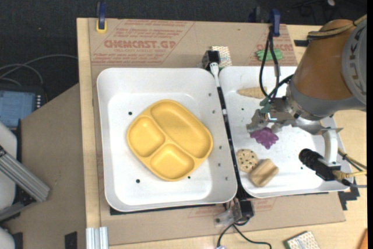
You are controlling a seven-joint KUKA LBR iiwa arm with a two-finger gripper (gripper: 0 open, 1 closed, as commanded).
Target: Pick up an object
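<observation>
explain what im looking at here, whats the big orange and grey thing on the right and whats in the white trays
This is a single picture from a camera fixed above a bench, looking down at a slant. The grey and orange shape is a robot arm reaching in from the right. The gripper is at its tip and is the part meant to pick things up.

Two shallow white bins sit side by side. The left bin holds a yellow divided plate. The right bin holds a tan cone, a purple bunch, a cookie and a tan block.

The gripper sits right by the purple bunch, just above it in the picture. I cannot see that it holds anything.
</observation>
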